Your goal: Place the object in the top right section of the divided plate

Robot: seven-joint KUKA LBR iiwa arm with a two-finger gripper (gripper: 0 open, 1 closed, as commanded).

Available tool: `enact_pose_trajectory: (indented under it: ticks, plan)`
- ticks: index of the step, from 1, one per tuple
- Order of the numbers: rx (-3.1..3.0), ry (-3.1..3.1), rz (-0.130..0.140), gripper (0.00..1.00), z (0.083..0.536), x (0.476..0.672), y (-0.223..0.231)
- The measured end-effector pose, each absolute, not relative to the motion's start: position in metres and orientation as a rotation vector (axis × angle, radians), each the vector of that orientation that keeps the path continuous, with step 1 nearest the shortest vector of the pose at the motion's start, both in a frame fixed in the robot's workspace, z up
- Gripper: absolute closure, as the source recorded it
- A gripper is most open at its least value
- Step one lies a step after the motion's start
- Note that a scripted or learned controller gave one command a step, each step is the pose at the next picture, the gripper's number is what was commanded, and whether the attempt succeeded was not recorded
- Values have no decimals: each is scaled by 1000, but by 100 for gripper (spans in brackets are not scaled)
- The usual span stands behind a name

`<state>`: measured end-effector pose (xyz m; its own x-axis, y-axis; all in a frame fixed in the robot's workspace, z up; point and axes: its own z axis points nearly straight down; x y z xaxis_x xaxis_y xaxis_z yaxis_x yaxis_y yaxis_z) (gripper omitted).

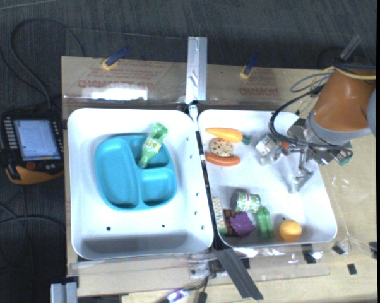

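Note:
A green plastic bottle (151,145) lies tilted on the blue divided plate (117,169) in the left bin. It rests over the plate's top right section, with its cap end reaching past the upper rim. My gripper (300,177) hangs over the right side of the right bin, well away from the bottle and the plate. The arm's orange band (343,103) sits above it at the right edge.
The right bin (316,204) holds an orange-yellow carrot-like piece (224,134), a cookie (220,147), a sausage (222,160), a green can (247,202), purple grapes (241,223) and an orange (290,230). A tablet (29,145) lies left of the bench.

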<state>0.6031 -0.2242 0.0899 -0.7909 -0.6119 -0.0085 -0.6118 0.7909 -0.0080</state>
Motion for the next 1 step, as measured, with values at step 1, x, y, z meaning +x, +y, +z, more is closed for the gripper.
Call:
enact_pose_trajectory:
  ticks: [1]
  plan:
    - [-1012,2963,-8,0,90,603,-224]
